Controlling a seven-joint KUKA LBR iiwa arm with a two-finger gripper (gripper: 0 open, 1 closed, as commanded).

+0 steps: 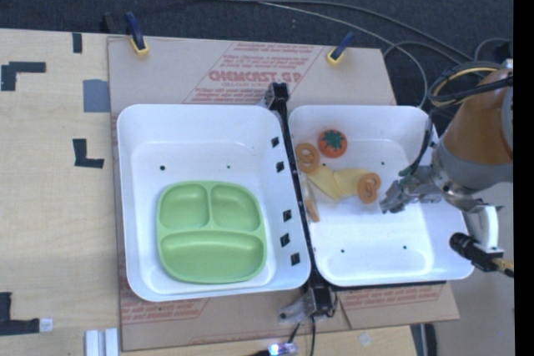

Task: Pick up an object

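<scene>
Beside the tool, banana lies lengthwise left-right

In the right bin the gripper sits low just right of an orange ring lying on a yellow piece — beyond them a tomato-like toy and another ring — while the left bin holds a green divided plate.

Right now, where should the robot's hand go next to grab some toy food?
Probably a short slide toward the left bin, I'd guess. The grey two-finger gripper sits low in the right white bin, just beside the small orange ring-shaped toy, the nearest piece.
</scene>
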